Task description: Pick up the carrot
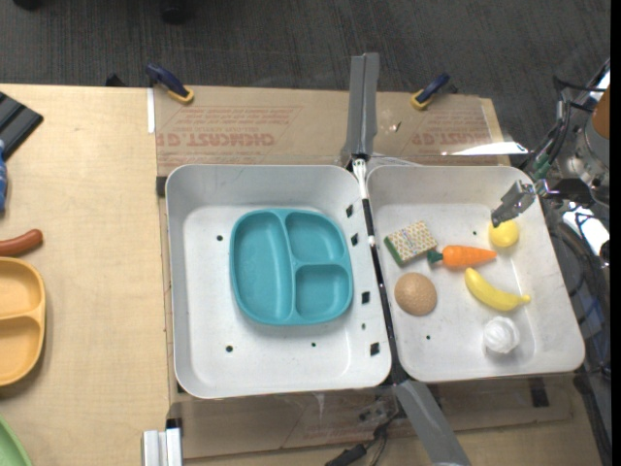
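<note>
The two-finger metal gripper (513, 203) hung at the right bin's upper right, its opening impossible to tell, holding nothing visible. It needed to shift left and down to straddle the small orange carrot (469, 255), which lay mid-bin beside a small yellow lemon (504, 234), a yellow banana (496, 292), and a brown egg-shaped ball (415, 293). The left white bin (194, 260) held a teal divided plastic plate (291, 265).

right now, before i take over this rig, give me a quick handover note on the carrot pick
Gripper: over the right bin's far right corner, above the lemon, with nothing between its fingers.
Carrot: lies flat in the right bin, between the sponge and the lemon, with the banana just in front of it and the egg to its front left.
Done: nothing yet; the carrot is still on the bin floor.
Left: move over the carrot, descend, grasp and lift.
</note>
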Tool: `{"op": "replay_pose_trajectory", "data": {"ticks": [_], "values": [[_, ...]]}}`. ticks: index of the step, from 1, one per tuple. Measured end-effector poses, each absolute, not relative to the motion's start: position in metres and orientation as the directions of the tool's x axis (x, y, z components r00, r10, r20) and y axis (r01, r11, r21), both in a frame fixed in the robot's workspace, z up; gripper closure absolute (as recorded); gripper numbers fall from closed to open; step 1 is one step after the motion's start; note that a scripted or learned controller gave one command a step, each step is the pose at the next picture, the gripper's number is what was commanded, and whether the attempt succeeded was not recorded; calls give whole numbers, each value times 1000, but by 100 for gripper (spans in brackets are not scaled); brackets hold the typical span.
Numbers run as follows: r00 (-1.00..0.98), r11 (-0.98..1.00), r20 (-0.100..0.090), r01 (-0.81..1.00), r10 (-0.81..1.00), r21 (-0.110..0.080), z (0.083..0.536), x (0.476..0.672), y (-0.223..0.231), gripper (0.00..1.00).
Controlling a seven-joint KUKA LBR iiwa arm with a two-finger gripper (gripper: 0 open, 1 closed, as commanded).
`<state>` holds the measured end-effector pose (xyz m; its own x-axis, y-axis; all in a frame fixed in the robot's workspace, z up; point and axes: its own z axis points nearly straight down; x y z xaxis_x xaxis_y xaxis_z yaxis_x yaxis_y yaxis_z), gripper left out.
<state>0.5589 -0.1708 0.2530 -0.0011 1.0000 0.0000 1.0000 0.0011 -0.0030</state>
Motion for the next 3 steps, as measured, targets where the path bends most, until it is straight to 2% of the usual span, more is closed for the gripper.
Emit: {"op": "replay_pose_trajectory", "data": {"ticks": [1, 2, 3], "values": [[-120, 120, 0, 993, 993, 0, 92, 532, -182, 0], [-172, 172, -1, 985, 985, 1, 92, 595, -184, 0], [-169, 169, -1, 986, 986, 2, 102, 595, -185, 100]]}}
